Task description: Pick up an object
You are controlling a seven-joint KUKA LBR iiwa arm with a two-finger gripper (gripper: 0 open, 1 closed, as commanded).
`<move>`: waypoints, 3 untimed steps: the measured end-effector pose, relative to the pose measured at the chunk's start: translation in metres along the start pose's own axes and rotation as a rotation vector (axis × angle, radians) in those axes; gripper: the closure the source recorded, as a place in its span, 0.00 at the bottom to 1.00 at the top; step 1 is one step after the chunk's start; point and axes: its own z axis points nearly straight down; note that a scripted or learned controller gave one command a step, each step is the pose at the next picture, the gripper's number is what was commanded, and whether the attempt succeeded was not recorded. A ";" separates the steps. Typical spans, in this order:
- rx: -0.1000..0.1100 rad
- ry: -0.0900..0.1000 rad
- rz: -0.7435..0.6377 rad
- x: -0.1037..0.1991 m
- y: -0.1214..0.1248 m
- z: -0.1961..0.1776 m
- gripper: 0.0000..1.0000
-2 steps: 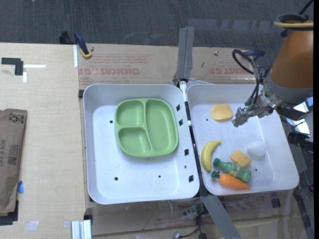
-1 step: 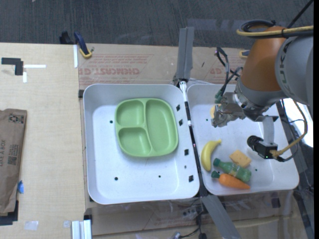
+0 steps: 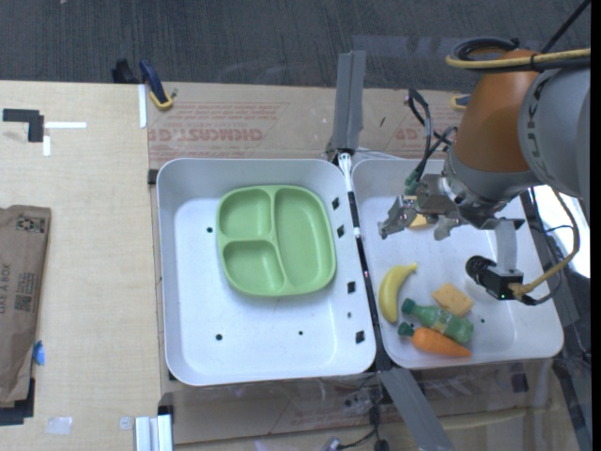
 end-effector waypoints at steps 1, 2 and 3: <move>-0.003 0.001 -0.028 -0.054 -0.026 0.081 0.00; -0.002 0.000 -0.006 -0.047 0.022 0.100 0.00; -0.002 0.001 -0.021 -0.079 -0.074 0.100 0.00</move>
